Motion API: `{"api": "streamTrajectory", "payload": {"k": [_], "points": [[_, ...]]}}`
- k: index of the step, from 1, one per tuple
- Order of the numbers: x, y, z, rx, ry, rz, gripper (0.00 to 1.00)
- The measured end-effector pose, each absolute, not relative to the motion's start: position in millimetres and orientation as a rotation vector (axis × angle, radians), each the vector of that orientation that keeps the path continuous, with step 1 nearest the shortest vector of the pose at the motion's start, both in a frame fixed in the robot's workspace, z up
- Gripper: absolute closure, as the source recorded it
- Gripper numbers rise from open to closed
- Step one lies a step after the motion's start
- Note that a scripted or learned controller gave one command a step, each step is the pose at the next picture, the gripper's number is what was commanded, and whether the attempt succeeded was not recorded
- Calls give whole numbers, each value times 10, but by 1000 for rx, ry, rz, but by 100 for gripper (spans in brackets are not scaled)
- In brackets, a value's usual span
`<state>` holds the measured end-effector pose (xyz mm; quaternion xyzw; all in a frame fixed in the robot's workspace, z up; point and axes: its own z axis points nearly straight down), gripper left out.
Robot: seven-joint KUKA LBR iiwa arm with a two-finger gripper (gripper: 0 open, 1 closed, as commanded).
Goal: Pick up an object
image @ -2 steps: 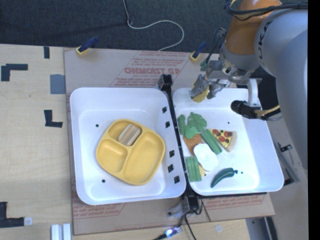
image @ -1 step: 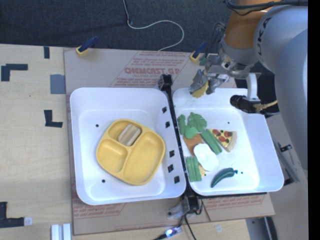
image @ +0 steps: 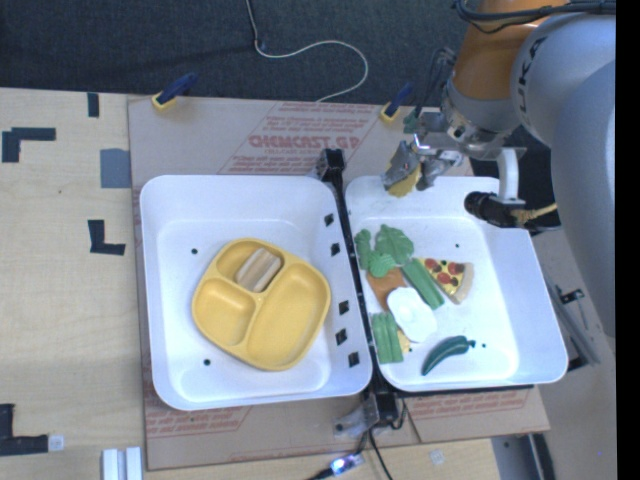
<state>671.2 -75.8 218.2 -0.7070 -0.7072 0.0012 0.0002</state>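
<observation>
Red print across the cardboard sheet beneath the bins read roughly "CHEMCAST GP". Smaller red lines around it were too small and faint to read.

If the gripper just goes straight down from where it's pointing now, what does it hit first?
Probably the back rim of the right bin, or bare floor just inside it. The gripper hangs over that edge with a small yellow piece at its tip. The toy food lies nearer the camera. Depth is unclear.

Arm cut off at top/right edges; small yellow obj in claw too blurred to ID.
</observation>
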Motion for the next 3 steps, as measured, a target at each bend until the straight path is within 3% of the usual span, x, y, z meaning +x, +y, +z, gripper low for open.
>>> {"api": "streamTrajectory", "payload": {"k": [3], "points": [[6614, -806, 2324, -2221, -2221, 2, 100]]}}
